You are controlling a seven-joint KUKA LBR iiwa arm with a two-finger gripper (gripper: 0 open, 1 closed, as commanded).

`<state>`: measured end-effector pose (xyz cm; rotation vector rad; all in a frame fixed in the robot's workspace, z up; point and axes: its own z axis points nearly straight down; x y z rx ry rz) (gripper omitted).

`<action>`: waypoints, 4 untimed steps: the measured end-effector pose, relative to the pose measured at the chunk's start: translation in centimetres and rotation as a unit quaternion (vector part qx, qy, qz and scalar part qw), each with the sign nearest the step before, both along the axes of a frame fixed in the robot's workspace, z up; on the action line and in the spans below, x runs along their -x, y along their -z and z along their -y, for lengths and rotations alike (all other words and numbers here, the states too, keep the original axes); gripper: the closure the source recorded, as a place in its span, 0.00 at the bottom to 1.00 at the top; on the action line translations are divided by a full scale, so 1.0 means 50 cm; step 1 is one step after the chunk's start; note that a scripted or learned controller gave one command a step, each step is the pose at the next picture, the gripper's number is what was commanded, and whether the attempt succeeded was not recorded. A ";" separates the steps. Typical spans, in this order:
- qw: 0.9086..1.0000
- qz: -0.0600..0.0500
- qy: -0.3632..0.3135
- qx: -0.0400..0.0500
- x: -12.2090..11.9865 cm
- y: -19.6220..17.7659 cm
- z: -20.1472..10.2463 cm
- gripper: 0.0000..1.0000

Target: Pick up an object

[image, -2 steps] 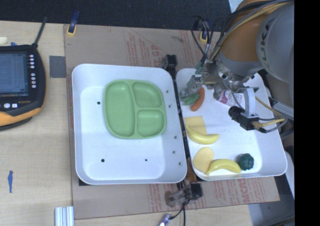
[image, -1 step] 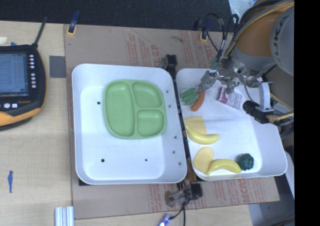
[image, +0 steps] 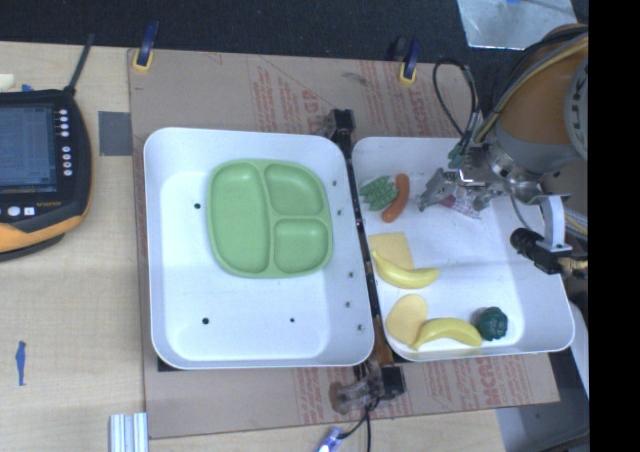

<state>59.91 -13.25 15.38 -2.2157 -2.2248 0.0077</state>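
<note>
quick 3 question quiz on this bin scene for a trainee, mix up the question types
1. True or false: the green divided plate lies in the right bin.
2. How many bananas are in the right bin?
3. The gripper is nearest which item: (a) orange carrot, (b) dark green ball, (c) tablet?

Key: 1 false, it lies in the left bin. 2 two. 3 a.
</note>
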 end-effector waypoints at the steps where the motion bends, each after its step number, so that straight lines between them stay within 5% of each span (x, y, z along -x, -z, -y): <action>1: 1.000 0.000 0.002 -0.001 -0.104 0.117 0.136 0.00; 2: 1.000 0.000 0.000 -0.001 -0.045 0.124 0.079 0.00; 3: 1.000 0.001 0.001 -0.001 -0.115 0.123 0.148 0.00; 4: 1.000 0.000 0.001 -0.001 -0.057 0.124 0.117 0.00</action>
